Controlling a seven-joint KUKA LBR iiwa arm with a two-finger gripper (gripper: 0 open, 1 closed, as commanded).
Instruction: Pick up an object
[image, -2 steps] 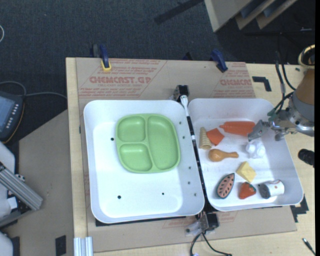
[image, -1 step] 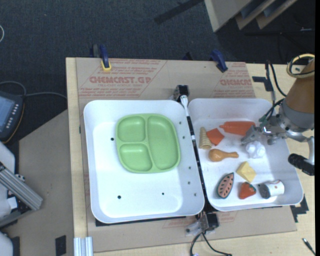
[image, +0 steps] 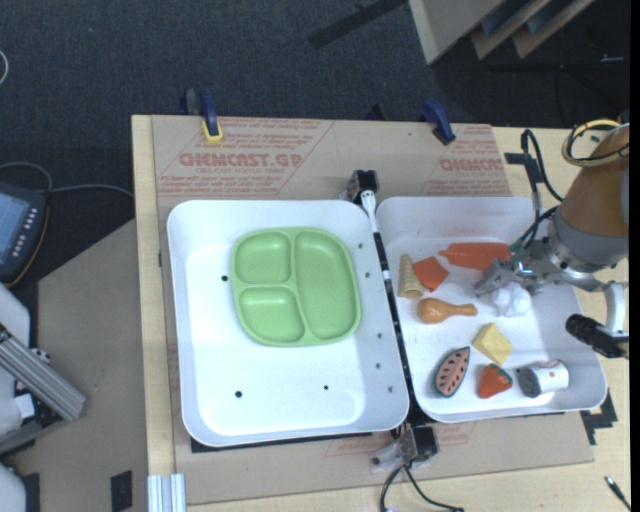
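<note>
Camera view: fixed overhead, slanted, covering both bins on the desk.
Left bin: white bin holding a green divided plate with three compartments, set toward the bin's upper middle.
Right bin: white bin holding the toy food items.
Arm: grey with an orange band, entering from the right edge and reaching over the upper right part of the right bin.
Pincer: the pincer sits low over the right bin, its fingers pointing left; the finger gap cannot be judged, and no item can be seen between the fingers.
Nearest items: an orange-red carrot-shaped toy lies just above the pincer tips; a white crumpled object lies just below them.
Upper-left items: a beige ice-cream cone lies near the divider, touching a red-orange wedge.
Centre item: an orange drumstick-shaped toy lies below the wedge.
Lower items: a yellow cheese wedge, a dark oval slice with a red face, a red strawberry and a white cylinder with a dark end lie along the near side.
</note>
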